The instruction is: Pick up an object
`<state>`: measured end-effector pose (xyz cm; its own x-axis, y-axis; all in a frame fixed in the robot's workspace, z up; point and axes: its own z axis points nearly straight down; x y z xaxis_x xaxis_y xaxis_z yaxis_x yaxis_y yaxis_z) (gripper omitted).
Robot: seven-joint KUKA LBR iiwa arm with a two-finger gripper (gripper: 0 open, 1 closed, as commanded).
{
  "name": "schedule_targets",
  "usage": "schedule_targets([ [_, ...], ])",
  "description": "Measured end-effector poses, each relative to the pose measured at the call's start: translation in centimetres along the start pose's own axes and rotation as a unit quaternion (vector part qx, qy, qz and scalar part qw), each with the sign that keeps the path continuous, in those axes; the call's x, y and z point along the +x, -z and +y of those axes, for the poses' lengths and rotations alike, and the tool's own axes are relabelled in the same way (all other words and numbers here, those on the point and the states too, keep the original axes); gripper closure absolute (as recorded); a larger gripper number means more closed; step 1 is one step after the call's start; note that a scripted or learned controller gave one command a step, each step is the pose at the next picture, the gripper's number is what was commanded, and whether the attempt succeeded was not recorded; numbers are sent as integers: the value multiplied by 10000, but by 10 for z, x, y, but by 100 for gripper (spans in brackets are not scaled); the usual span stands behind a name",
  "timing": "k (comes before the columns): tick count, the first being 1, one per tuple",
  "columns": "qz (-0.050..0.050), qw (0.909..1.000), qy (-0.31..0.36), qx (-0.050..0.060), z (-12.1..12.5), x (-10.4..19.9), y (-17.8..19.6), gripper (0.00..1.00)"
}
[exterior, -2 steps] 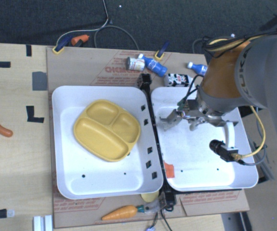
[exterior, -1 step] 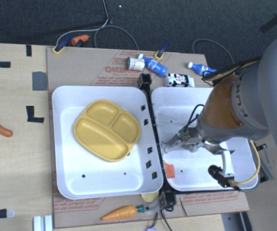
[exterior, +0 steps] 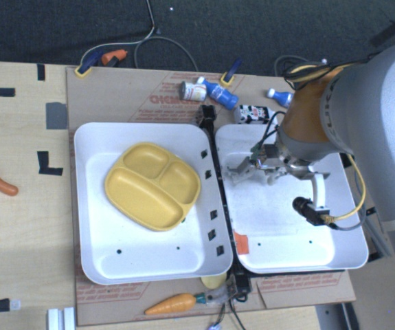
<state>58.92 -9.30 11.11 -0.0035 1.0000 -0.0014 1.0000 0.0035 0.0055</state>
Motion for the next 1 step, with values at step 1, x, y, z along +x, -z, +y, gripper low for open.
schedule_targets([
  [1, 0, 10000, 3, -3, 80, 0, -2, 0],
])
